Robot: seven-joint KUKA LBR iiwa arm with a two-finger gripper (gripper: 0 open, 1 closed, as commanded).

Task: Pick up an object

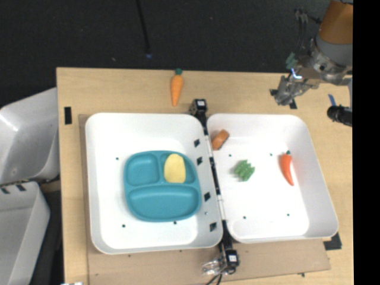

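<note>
The right bin [309, 159] holds an orange carrot [287, 168] near its right side, a small green leafy piece [243, 170] near the middle, and an orange-brown lump [219, 139] at its top left corner. My gripper [287, 94] hangs above the bench just behind the right bin's far edge, up and right of those items, with nothing seen between its fingers. A blue divided plate [151, 198] lies in the left bin [101, 159], with a yellow oval piece [174, 168] in its upper right compartment.
Another carrot [176, 88] lies on the wooden bench behind the left bin. A black clip [198, 106] sits at the top of the seam between the bins. A white object [24, 141] stands off the bench's left edge.
</note>
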